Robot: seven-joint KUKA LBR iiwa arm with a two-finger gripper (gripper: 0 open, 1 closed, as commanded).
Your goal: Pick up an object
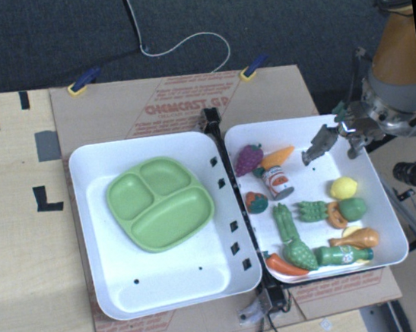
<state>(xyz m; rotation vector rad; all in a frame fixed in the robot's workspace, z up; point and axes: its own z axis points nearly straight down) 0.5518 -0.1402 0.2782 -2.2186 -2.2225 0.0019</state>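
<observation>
The gripper (334, 144) hangs over the upper right of the right bin (382, 202), fingers spread and holding nothing. Just left of it lies a toy carrot (278, 157), long axis slanting, tip toward the upper right, between purple grapes (248, 159) and a small can (278, 182).

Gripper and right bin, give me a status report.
Gripper over right bin's far corner, fingers spread, nothing between them. Toy food piled below: lemon, can, grapes. Nothing picked yet. No obstruction seen.
</observation>
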